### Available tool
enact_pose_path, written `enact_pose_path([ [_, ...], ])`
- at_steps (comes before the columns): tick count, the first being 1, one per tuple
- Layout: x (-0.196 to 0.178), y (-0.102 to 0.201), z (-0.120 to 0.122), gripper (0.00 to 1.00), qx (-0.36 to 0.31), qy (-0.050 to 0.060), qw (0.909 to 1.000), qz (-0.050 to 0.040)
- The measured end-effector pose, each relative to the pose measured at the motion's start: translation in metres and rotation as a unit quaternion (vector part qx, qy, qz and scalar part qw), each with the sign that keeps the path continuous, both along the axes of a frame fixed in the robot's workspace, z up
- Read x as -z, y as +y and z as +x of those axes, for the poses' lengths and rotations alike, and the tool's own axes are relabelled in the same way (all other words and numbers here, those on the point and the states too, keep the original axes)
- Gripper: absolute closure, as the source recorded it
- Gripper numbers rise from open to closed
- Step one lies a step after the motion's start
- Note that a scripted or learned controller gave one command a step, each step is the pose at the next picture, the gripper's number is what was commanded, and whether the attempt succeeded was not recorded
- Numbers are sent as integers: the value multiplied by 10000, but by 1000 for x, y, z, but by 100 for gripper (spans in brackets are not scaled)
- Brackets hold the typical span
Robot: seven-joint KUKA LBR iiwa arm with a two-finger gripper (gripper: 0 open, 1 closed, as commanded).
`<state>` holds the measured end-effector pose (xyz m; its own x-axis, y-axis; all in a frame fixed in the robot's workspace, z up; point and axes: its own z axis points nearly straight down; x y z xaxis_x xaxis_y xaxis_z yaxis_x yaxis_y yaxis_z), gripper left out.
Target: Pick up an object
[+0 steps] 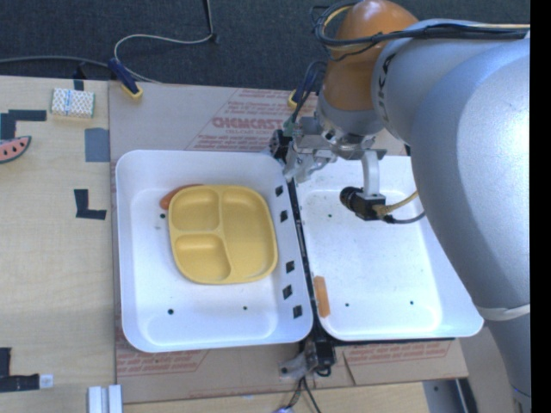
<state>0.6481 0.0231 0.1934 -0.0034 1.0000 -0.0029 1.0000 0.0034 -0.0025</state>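
Here, a yellow divided tray (224, 234) lies flat at centre-left (left bin (142, 317)); the arm reaches from the right, gripper (297, 157) at upper centre, finger state unclear

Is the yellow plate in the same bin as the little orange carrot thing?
No, the yellow plate lies in the left bin, while the small orange piece lies in the right bin.

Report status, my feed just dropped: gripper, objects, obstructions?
Gripper at the bins' shared divider, far end, holding nothing visible. Yellow sectioned plastic tray in left white bin. Small orange piece in right white bin.
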Motion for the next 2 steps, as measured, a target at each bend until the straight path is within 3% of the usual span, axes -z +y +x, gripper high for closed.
enact_pose_path([
  [1,-55,-18,20,100,11,-19,10000,7],
  [2,-54,-18,20,0,11,-9,10000,5],
])
